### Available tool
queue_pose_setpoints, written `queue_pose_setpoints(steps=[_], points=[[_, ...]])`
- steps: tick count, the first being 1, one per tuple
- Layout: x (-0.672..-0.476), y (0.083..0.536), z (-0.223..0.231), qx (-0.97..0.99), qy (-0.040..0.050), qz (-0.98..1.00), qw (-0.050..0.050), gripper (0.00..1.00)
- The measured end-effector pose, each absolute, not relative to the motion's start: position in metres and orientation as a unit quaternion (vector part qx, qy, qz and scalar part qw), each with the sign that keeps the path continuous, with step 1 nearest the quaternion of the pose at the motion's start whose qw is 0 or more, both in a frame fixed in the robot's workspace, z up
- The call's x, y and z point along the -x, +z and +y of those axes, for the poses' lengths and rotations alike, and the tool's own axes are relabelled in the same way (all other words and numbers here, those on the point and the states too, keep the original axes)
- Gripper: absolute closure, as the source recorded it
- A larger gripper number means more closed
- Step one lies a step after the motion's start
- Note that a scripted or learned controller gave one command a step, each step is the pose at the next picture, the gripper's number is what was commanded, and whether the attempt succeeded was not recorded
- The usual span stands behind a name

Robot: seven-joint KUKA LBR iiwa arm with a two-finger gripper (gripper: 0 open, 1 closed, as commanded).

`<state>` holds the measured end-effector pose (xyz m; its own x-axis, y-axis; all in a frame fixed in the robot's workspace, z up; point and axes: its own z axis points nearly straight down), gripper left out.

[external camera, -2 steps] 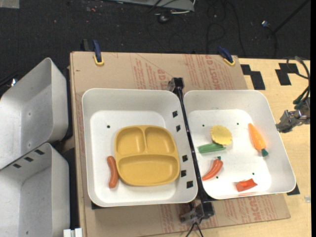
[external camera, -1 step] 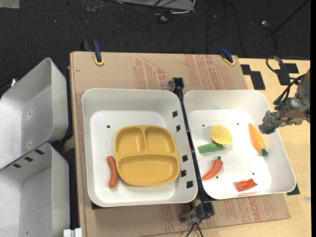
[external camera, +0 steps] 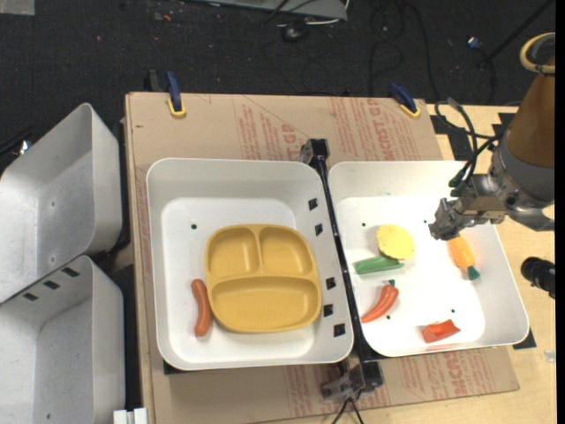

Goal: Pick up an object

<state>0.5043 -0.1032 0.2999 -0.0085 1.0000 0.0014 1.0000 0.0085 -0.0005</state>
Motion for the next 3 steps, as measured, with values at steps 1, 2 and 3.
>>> queue_pose_setpoints(steps=[1,2,3], points=[[-0.507,0.286,-0.062,0.705,0.0002,-0.710,0.001,1.00],[-0.505,0.263,-0.013,0.705,0.0004,-0.710,0.002,1.00],[-0.506,0.248,0.050,0.704,0.0007,-0.710,0.002,1.00]])
